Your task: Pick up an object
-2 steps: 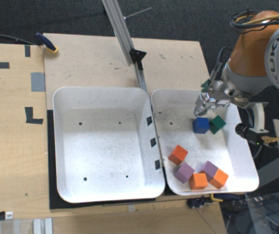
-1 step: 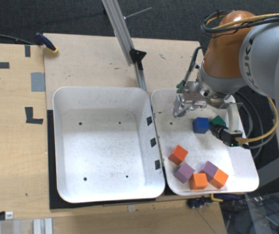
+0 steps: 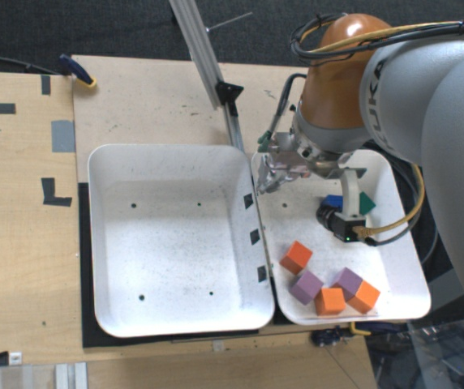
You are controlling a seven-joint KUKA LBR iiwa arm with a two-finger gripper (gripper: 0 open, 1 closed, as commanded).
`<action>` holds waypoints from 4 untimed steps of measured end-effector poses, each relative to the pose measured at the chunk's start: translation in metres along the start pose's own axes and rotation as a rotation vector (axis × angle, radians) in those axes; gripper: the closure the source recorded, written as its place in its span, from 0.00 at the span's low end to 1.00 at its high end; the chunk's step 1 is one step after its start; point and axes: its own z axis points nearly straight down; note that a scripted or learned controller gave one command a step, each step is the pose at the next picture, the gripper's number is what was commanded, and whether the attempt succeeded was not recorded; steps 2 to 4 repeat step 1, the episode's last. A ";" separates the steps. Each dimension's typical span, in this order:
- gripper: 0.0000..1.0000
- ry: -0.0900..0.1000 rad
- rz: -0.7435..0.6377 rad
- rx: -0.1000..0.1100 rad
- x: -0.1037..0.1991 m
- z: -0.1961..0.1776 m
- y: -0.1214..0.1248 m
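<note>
The grey arm [image 3: 427, 104], smooth and rounded with a glossy orange band [image 3: 337, 71] above the wrist, reaches in over the right bin [image 3: 406, 274], a shallow white tray with rounded corners. Its gripper [image 3: 277, 173], a cluster of dull metal parts, hangs over that bin's far left corner, close to the wall shared with the left bin [image 3: 102, 217]; whether it is parted or closed, I cannot tell. The things to pick lie toward the right bin's near edge: matte, foam-like cubes with crisp corners. One orange cube [image 3: 297, 258] sits alone, turned so a corner points at the near edge. Nearer that edge four cubes huddle in a row running left to right: a purple cube [image 3: 305, 286], an orange cube [image 3: 330, 301], a second purple cube [image 3: 348, 281] and another orange cube [image 3: 366, 297], touching or nearly so. A teal block [image 3: 367, 203] shows near the right edge, partly hidden. The left bin's floor is finely speckled with dark dots.
</note>
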 end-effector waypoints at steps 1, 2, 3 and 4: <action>1.00 0.001 0.000 0.002 0.054 0.016 -0.012; 1.00 0.001 0.000 0.002 0.054 0.016 -0.012; 1.00 0.001 0.000 0.002 0.054 0.016 -0.012; 1.00 0.001 0.000 0.002 0.054 0.016 -0.012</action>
